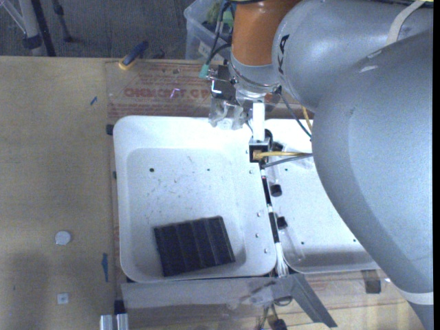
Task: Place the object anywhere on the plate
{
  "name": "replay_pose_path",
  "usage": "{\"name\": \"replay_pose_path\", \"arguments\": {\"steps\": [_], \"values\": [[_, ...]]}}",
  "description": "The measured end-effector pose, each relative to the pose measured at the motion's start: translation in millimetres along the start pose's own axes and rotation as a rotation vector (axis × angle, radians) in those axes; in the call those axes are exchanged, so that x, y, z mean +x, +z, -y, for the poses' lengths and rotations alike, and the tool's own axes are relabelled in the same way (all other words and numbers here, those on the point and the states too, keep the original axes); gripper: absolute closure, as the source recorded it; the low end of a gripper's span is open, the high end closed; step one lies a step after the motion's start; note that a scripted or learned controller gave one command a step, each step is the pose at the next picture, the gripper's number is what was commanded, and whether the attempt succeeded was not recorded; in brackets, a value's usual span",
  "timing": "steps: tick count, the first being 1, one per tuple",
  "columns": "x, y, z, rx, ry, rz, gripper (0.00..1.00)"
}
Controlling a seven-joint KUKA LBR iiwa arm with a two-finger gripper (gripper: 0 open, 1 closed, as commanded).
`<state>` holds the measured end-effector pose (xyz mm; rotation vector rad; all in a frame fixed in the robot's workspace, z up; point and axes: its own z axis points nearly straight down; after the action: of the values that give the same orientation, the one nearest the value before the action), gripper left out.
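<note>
One dark, ribbed rectangular slab (194, 245) lies flat in the near part of the left shallow white bin (134, 184), tilted slightly so its long edges run at a slant to the bin wall. It rests close to the bin's front rim, with bare white floor — lightly speckled with small dark marks — stretching away behind it. Whether this slab is the object or the plate of the task cannot be told from the view.

Well apart from it, at the far rim of the same bin, hangs the hand (227, 115) of the grey arm (357, 115), below the orange band (258, 26) at the wrist. Glare from the white plastic washes out its tips, so I cannot tell how it is set or whether anything is in it.

Beside the left bin sits the right shallow white bin (323, 249), largely covered by the arm's bulk. Black clips (275, 190) line the seam between the two bins, and a yellow cable (285, 155) crosses there. Both bins stand on a tan tabletop (48, 150) — a small grey disc (62, 238) lies on it to the left.
</note>
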<state>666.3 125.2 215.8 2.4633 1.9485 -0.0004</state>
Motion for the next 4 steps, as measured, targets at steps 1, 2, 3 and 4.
{"name": "replay_pose_path", "arguments": {"steps": [1,2,3,4], "values": [[101.5,72.9,23.5,-0.003,-0.177,-0.006,1.0],[101.8,85.4,20.8,-0.009,-0.481,-0.008,1.0],[82.2,72.1,51.8,0.003,-0.534,-0.001,1.0],[84.1,18.0,19.1,-0.005,-0.795,-0.001,1.0]]}}
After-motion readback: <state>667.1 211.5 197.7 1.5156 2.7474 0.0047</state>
